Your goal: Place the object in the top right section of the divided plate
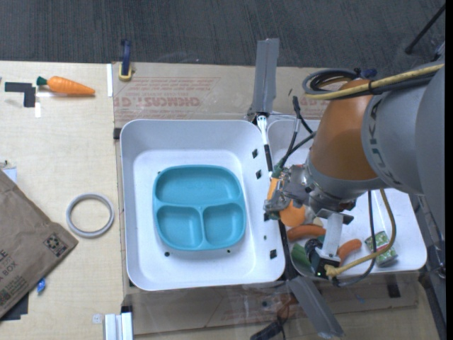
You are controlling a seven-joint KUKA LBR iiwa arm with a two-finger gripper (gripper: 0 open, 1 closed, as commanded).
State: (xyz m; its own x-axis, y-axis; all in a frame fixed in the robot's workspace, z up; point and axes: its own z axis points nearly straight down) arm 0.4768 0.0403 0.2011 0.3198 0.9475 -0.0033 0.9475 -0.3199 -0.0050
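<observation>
**Here: arm over the right bin, plate in the left**

The arm (368,140) reaches in from the counter's right edge and hangs over the right bin (410,211). Its pincer (283,200) sits low at that bin's left wall, just beside the divide between the two bins. The wrist hides it, so I cannot tell whether it is released, clenched or grasping something.

The plate (200,207), blue, lies flat in the middle of the left bin (134,211). It has one wide section toward the counter's far edge and two small ones toward the near edge.

The loose things lie in the right bin, under and around the wrist. An orange piece (292,215) is just beside the pincer, with a red-orange stick (308,231) near it on the near side. A second stick (348,248) lies further right. A green bowl (303,259) sits in that bin's near-left corner, and a green packet (382,250) lies toward its right wall. Which of them the task means cannot be told; all are apart from the plate.

Left of the bins, a carrot (67,86) lies near the counter's far-left corner. A grey ring (90,214) lies near the left bin's outer wall, and a box (28,246) sits at the near-left corner.
</observation>
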